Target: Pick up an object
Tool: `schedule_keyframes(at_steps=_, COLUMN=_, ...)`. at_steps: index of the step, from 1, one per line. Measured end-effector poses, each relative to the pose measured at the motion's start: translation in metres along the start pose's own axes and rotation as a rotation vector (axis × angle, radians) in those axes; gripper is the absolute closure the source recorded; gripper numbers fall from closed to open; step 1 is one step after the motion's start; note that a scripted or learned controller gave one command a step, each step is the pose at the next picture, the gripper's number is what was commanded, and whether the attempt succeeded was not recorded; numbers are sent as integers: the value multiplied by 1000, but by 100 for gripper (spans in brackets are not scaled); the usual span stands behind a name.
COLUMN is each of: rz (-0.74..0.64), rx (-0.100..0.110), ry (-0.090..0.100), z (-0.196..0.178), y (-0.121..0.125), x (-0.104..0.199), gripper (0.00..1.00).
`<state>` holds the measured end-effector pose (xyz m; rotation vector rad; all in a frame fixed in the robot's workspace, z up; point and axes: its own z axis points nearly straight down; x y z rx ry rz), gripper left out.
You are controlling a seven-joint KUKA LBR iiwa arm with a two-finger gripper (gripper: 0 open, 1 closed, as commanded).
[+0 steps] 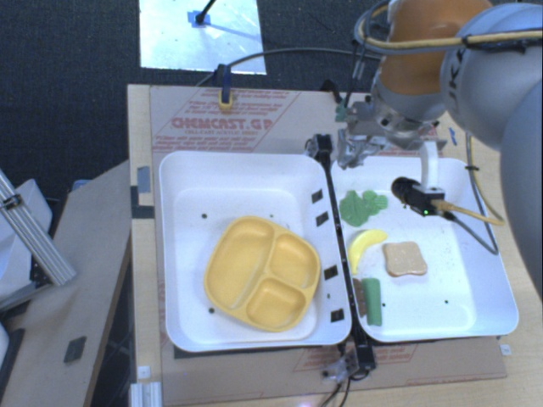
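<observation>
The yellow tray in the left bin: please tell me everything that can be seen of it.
The yellow tray is a shallow dish with rounded corners, and it looks like plastic. Raised ridges split it into three compartments: one long one on the side toward the left and two smaller ones on the side toward the right. It lies flat and right side up on the floor of the left bin, turned at a slant to the bin's walls. Nothing lies in it, and it touches nothing but the bin floor.

Robotics lab — grey arm [501,66], two white bins [246,172], toy food, cabled bench [144,227]
</observation>
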<state>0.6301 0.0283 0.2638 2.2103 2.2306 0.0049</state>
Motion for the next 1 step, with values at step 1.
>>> schedule_keyframes(at_steps=1, rz=0, rx=1, ry=0, z=16, y=10, x=55, gripper=100)
